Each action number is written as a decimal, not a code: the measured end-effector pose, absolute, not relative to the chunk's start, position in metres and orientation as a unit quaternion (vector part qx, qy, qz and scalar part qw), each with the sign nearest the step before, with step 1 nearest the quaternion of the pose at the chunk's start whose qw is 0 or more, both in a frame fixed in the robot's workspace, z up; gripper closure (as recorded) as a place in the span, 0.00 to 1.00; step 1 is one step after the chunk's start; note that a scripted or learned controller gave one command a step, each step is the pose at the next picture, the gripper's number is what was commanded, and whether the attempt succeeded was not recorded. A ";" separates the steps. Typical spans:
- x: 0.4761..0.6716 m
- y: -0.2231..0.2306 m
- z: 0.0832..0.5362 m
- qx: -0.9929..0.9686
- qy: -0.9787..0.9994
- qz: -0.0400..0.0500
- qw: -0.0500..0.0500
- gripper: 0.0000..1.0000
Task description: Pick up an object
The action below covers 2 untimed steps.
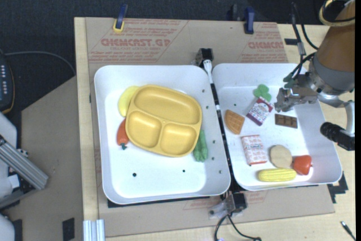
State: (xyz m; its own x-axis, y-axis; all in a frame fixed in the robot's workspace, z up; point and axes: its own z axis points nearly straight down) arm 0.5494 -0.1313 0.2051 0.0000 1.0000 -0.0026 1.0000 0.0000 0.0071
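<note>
Camera view: the gripper is seen above the right bin, beside a purple snack packet and a chocolate bar. Nothing is seen gripped; whether it is clenched cannot be told.

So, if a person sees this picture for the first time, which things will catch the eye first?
Probably the big yellow plastic tray with three compartments, lying upside-looking in the left white bin and covering parts of a yellow, a red and a green item. Next comes the grey arm with its orange band, reaching in over the right white bin, where small toy foods lie scattered.
</note>
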 end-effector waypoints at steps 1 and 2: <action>0.551 -0.131 0.226 0.707 0.707 0.001 0.002 1.00; 0.551 -0.082 0.235 0.705 0.709 0.002 0.001 1.00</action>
